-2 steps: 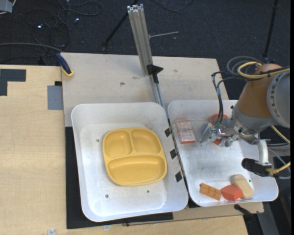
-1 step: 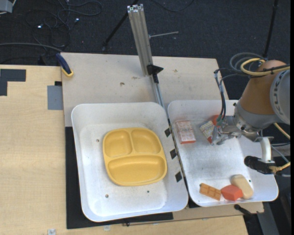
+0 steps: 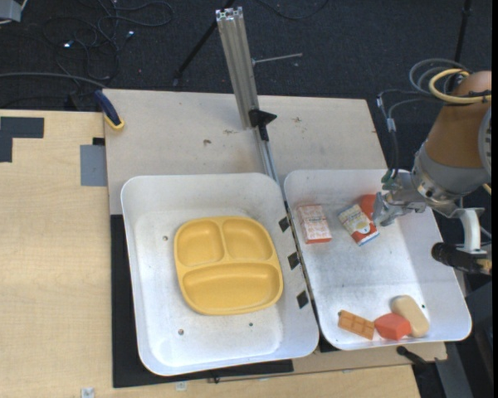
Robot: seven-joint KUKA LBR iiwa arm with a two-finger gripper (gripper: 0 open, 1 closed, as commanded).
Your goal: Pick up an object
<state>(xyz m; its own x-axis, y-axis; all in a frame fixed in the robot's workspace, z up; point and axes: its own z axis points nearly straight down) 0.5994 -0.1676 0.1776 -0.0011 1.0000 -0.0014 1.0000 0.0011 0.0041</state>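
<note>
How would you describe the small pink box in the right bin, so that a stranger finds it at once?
Look at the right bin, the one without the yellow tray. Near its upper left part, close to the wall shared with the left bin, lies a small pink box flat on the floor. Unlike the carton beside it, it lies alone, away from the gripper.

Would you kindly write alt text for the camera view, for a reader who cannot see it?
A grey robot arm reaches in from the right, its gripper low over the right bin beside a small red and white carton. That bin also holds a small pink box and, near its front corner, three toy food pieces. The left bin holds a yellow divided tray.
</note>
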